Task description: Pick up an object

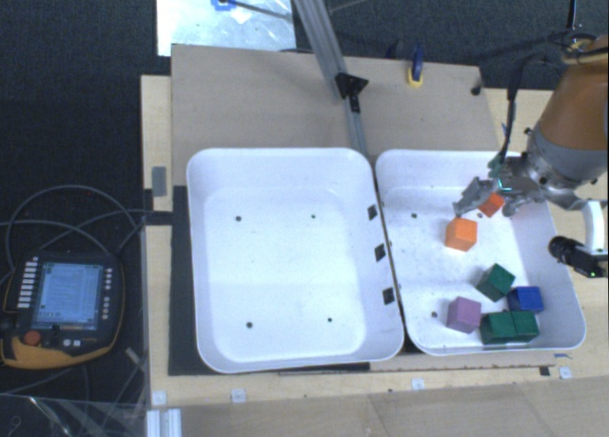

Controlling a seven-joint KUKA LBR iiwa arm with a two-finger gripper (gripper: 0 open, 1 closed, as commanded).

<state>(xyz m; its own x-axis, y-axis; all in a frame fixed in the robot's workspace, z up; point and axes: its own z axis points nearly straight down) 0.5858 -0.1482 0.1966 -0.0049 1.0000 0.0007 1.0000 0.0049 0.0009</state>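
Seemingly mid-grasp, the gripper (pixel 487 199) in the camera view hangs over the far part of the right bin (pixel 419 330), with a small orange-red block (pixel 492 205) showing between its fingers; I judge it closed on that block. Just near and left sits an orange cube (pixel 461 233); other blocks cluster near-right. Next comes lifting straight up without losing the piece.

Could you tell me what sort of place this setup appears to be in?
Probably a robotics lab: two shallow white bins on a wooden bench, small coloured blocks, and a yellow-edged teach pendant on dark carpet.
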